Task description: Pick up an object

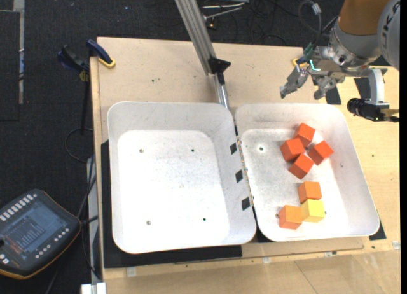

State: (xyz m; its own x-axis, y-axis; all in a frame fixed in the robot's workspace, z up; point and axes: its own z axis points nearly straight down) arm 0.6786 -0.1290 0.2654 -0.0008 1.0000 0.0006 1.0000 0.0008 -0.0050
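Several orange cubes lie in the right bin [270,188]. A tight cluster sits near its back right: one cube [305,133], another [292,149] and a third [320,151], with a fourth [301,165] just in front. Closer to the front edge are an orange cube [310,191], a yellow cube [313,210] and an orange cube [290,216] touching it. My gripper [310,88] hangs over the wooden bench behind the right bin's back rim. It is open, with nothing between its fingers, well apart from the cubes.
The left bin [172,178] sits beside the right one, with black clips [239,175] along the seam. A slanted metal pole [197,25] ends at the back of the seam. A blue-and-yellow clamp [95,54] grips the bench's left corner. A teach pendant [32,229] lies at the lower left.
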